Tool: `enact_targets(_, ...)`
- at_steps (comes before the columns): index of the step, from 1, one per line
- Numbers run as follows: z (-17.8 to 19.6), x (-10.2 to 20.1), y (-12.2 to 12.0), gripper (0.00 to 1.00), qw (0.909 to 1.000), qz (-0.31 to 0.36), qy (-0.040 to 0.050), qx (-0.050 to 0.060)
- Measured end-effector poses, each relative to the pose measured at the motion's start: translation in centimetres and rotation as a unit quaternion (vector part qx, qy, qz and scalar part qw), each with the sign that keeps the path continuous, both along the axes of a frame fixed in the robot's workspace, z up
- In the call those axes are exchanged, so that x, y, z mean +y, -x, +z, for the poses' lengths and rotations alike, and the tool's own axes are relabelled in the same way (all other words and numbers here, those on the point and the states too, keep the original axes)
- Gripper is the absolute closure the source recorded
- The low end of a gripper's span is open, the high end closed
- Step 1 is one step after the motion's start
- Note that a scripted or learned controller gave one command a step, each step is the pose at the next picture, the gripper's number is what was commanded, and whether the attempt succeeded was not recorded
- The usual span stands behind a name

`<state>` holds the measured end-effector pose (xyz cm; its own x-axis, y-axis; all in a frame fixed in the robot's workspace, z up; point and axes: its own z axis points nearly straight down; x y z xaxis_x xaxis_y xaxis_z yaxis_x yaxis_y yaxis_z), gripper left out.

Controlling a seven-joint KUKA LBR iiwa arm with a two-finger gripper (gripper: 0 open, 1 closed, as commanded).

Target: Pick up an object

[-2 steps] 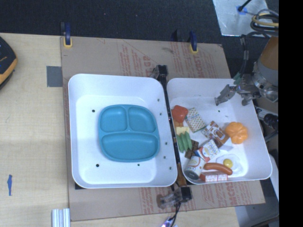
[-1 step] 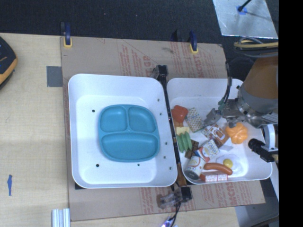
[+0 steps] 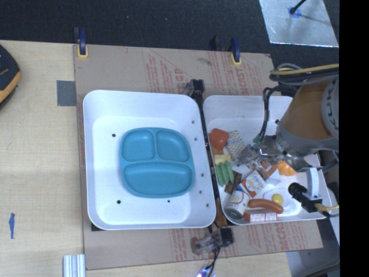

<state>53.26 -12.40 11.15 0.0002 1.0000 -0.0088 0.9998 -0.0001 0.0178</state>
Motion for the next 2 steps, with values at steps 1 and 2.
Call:
enact_targets(1,-1.6,-2.0,-5.9,0.00,1.0000,0.004,-0.0043,0.007)
enact_targets(2,-1.9,-3.9,-2.6,0.00,0.9999,0.001,-0.0047,0.010)
